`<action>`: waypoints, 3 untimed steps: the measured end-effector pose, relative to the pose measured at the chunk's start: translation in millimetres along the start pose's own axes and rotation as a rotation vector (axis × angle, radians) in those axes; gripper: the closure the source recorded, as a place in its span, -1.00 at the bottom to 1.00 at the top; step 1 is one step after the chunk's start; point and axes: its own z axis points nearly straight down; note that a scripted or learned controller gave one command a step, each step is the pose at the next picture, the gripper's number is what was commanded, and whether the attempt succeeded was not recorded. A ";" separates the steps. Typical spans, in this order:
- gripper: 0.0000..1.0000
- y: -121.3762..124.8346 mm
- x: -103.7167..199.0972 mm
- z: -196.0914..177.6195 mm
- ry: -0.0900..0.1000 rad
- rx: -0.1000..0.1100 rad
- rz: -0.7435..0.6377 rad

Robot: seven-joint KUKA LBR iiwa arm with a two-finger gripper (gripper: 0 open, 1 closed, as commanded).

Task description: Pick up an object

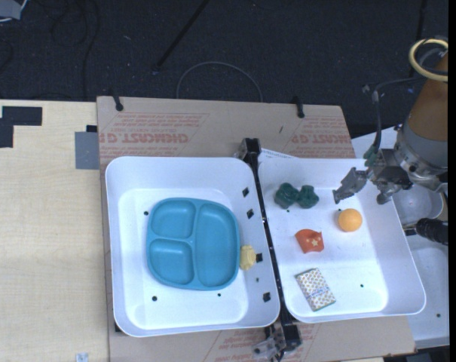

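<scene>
Gripper (367, 187) jaws spread wide, nothing between them, hovering over the right bin (408, 277) just up and right of the orange ball (350, 220). Left of the ball: red block (310, 240), green toy (296, 195); patterned packet (315, 289) below. Blue divided plate (192, 243) sits far left. No pick done yet; descent, closing and lift all remain.

A pale wooden surface (39, 225) fills the left side, marked with black tape patches (16, 123) and a grey square (85, 150) near its top edge. A brown cardboard sheet (212, 127) with reversed red lettering lies over it toward the right. Behind, the dark carpeted floor (288, 36) carries thin cables (212, 70), one curled into a loop. The light is even and soft.
</scene>
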 end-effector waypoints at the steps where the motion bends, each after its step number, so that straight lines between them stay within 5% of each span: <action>1: -1.00 1.9 -0.2 -6.5 -0.002 -0.012 -0.002; 3: -1.00 -13.5 0.0 94.3 0.000 -0.006 -0.001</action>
